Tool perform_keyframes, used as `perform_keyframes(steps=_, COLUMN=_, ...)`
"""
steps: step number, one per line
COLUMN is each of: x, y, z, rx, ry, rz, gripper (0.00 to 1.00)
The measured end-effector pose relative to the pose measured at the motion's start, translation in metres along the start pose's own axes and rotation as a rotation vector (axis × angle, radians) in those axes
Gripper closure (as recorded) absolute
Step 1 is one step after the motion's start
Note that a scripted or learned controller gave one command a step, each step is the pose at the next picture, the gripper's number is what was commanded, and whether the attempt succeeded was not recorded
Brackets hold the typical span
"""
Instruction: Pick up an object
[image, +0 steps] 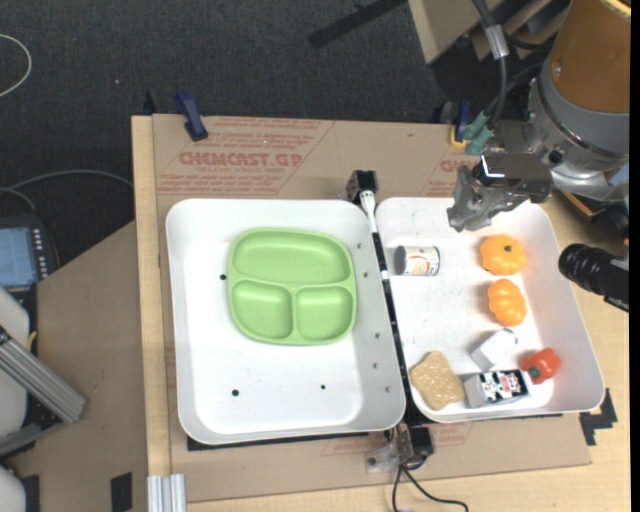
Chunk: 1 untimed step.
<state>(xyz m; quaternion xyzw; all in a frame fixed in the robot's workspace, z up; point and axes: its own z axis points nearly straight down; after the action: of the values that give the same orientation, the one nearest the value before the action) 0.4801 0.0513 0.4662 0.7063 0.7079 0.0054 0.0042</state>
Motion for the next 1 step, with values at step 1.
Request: perform_keyframes(steps=1, x=0.0769, y=-0.0003, z=-0.0191, rx=0.008, ry=0.001, rz=-0.007, gripper=1.0)
